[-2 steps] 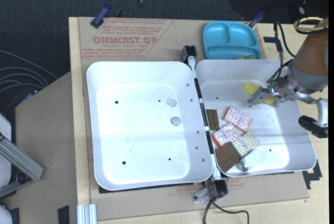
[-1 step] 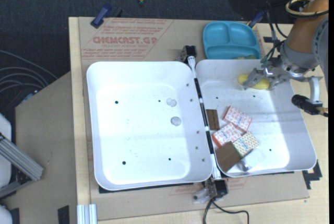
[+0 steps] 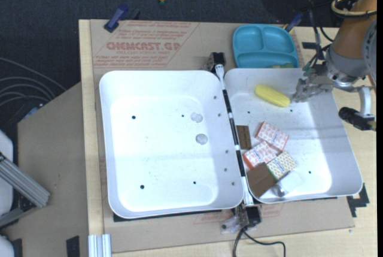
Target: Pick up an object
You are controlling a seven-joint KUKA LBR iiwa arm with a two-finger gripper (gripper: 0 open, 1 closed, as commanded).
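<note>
I have the arm (image 3: 353,40) reaching in from the right, its grey wrist and orange band over the far right corner of the right bin (image 3: 335,130). The gripper (image 3: 299,93) hangs just beside the right end of the yellow object (image 3: 272,96) — a small, banana-like piece lying in the far part of that bin. From this slant I cannot tell whether the fingers are spread or closed, and I see nothing between them; the yellow piece rests on the bin floor.

Nearer to me in the same bin sits a cluster: two red-and-white patterned packets (image 3: 266,145), a green-and-white patterned packet (image 3: 282,164) and a brown block (image 3: 260,178) at the near left corner, all crowded together and partly overlapping. A thin brown strip (image 3: 243,136) lies by the bin's left wall.

The left bin (image 3: 119,94) carries two small grey discs (image 3: 199,129) — one just beyond the other — right of its middle.

Beyond the right bin, a blue divided tray (image 3: 264,46) sits on the bench (image 3: 96,64).
</note>
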